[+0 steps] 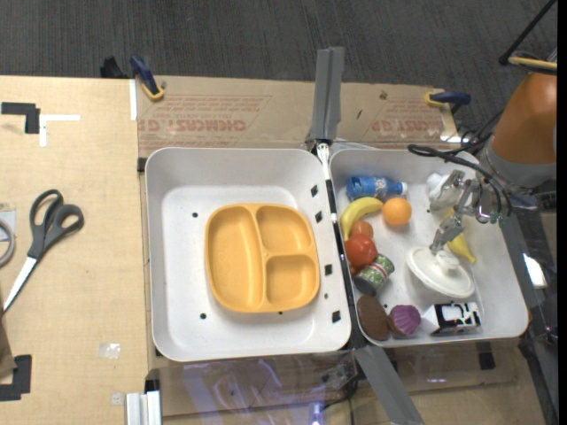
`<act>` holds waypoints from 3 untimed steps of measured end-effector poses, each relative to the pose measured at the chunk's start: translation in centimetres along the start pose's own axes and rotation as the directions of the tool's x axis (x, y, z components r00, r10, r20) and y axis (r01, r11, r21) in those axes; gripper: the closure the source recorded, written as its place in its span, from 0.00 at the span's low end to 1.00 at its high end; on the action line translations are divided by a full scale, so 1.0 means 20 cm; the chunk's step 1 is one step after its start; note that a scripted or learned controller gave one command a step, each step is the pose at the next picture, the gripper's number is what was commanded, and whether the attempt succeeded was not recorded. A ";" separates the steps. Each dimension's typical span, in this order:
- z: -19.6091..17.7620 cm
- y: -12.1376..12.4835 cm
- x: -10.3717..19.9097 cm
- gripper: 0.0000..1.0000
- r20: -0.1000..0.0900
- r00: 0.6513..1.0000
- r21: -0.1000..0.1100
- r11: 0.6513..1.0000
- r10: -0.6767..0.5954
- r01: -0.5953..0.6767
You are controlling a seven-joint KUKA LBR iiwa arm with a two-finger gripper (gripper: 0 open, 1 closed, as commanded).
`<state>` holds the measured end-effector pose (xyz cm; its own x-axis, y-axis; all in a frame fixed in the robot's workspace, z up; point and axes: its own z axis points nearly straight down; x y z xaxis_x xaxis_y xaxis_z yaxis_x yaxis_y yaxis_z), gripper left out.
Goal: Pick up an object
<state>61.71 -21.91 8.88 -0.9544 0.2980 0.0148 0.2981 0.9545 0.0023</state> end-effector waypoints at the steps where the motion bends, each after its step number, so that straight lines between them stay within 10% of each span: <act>1: -0.05 0.00 -0.02 1.00 0.016 1.000 0.002 1.000 -0.002 0.002; 2: -0.75 0.28 0.12 1.00 0.016 0.997 0.001 0.998 0.069 -0.069; 3: -0.75 0.28 0.12 0.00 0.016 0.997 0.001 0.998 0.069 -0.069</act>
<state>61.26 -15.89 23.87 -0.9317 0.3633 -0.0010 0.3633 0.9317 0.0001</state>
